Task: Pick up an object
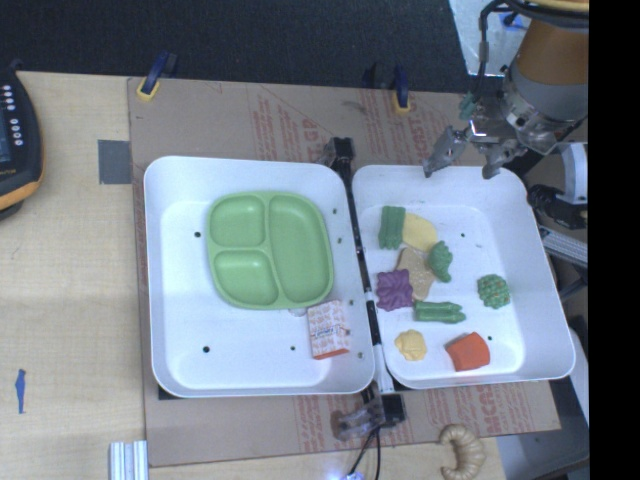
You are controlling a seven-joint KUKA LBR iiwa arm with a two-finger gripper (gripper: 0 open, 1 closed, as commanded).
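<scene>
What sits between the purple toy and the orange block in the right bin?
In the camera view, a green bean-shaped toy lies between the purple toy and the orange block, with a yellow piece just below that line.

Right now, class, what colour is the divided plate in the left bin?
Light green: the divided plate shows best in the camera view.

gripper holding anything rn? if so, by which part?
Nothing held. The gripper hangs open above the far rim of the right bin, nothing between its fingers; the toys lie in the bin.
</scene>
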